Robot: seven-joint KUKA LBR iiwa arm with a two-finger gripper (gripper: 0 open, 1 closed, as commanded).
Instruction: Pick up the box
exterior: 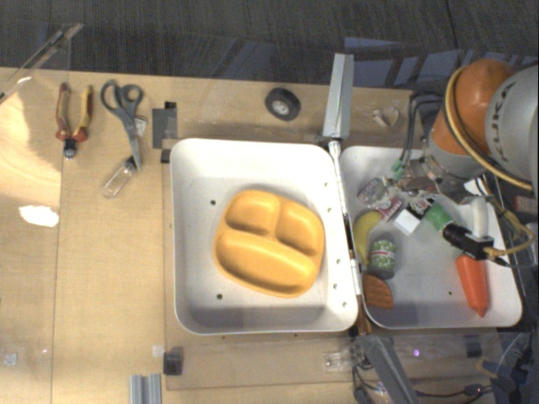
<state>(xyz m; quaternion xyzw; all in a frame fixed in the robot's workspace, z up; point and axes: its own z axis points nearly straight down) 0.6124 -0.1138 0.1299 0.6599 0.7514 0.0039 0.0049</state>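
A small box (381,197) with pink and purple print lies in the upper left part of the right bin (505,310). My gripper (418,183) hangs low over the bin just right of the box, close to it, under the grey wrist and orange band. Clutter around the gripper hides whether anything sits in it. A small white block (407,223) rests just below the gripper.
The right bin also holds a green piece (437,218), an orange carrot (474,285), a yellow fruit (365,226), a grey-green can (383,256) and a brown item (379,292). A large yellow bread-shaped toy (270,241) lies in the left bin (194,225). Scissors (126,112) and pliers (72,118) lie on the bench.
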